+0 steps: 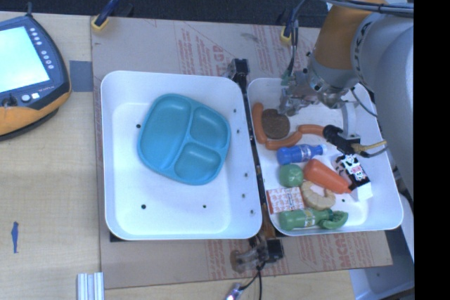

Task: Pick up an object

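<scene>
Your pincer hangs low over the upper left corner of the right bin, and from this slanted view you cannot tell whether it is open or closed; nothing can be seen gripped in it. Just below it, at about six o'clock, lies a brown round patty resting on a curved orange sausage, so these look like the nearest candidates. Moving outward toward five o'clock, you find a small blue bottle, then a green round piece, an orange carrot, a red and white packet and a green pea pod along the near wall. At four o'clock sits a black and white toy. Every object appears to rest in the bin, so judge the task as hardly begun: the approach is made, but the grasp and the lift are left to do.

Far out at nine o'clock, the left bin holds a blue divided plate. Beyond it, at the desk edge, lies an orange control pendant.
</scene>
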Controlling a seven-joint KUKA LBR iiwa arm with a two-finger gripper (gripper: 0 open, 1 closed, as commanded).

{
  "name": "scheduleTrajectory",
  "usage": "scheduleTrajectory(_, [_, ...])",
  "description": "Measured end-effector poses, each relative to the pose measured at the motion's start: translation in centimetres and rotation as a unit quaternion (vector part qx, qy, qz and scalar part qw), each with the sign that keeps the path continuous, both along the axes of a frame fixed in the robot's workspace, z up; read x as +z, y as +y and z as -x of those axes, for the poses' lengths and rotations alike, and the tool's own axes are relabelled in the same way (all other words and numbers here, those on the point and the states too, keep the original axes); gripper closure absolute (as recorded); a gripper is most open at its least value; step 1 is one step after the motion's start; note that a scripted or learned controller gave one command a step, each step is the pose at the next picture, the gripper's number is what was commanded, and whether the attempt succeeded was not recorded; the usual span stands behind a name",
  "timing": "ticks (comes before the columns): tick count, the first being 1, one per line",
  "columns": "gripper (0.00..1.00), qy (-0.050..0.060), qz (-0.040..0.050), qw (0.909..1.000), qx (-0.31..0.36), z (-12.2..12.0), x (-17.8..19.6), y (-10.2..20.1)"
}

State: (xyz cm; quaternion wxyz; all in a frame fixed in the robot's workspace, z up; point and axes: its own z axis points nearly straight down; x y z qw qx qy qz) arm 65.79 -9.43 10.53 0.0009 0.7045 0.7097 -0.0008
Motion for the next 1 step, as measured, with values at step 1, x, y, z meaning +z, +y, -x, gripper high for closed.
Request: scheduleTrajectory(1, [0.0, 0.0, 0.0, 1.0, 0.0, 0.01, -0.01, 0.0])
